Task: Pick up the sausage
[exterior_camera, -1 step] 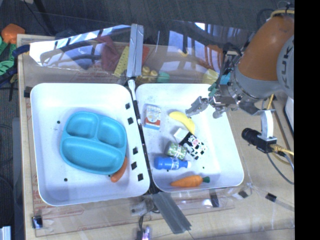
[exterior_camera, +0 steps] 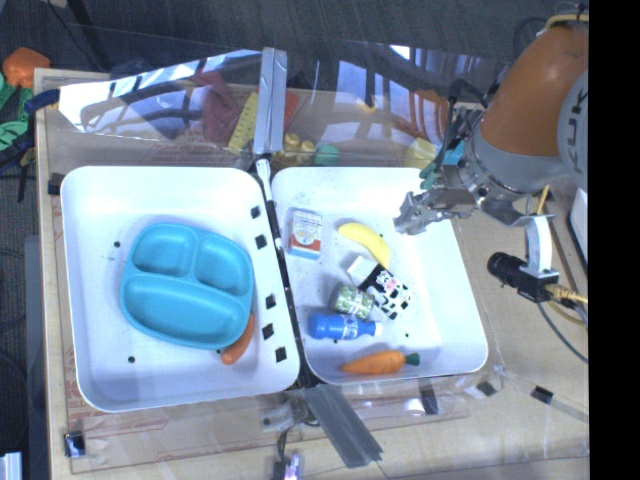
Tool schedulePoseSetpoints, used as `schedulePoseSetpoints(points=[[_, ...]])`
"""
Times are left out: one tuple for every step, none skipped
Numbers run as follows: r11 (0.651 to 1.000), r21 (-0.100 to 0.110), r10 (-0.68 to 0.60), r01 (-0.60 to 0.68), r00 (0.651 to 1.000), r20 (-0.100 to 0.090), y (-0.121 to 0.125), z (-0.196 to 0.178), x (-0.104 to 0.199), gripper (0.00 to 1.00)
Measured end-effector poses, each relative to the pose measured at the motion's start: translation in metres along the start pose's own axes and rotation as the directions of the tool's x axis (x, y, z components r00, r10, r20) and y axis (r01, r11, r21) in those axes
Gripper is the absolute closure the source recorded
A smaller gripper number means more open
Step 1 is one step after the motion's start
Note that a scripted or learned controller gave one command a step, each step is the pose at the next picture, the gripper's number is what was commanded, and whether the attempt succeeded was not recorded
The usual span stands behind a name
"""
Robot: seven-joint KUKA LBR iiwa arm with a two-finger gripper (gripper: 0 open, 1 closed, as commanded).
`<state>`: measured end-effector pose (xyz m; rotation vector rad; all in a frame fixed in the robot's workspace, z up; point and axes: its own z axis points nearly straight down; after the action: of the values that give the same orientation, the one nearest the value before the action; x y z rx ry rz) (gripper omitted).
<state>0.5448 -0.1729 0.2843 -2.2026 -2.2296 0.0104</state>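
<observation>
a: where's the sausage point(exterior_camera: 238, 345)?
b: left bin point(exterior_camera: 90, 298), tucked under the blue tray point(exterior_camera: 185, 283), running diagonally toward the divider.
a: gripper point(exterior_camera: 418, 213)?
b: above the right bin point(exterior_camera: 450, 268); can't tell its state.

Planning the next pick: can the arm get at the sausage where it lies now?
Probably, but awkwardly. The sausage lies in the left bin, tucked against the blue plate's lower right edge and partly under it. The gripper hangs over the right bin, so it must cross the divider.
</observation>
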Motion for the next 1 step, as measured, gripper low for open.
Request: schedulePoseSetpoints(points=[[0.996,-0.005,0.094,-0.094,0.996,0.0,-0.0643,0.0297,-0.0375,1.0]])
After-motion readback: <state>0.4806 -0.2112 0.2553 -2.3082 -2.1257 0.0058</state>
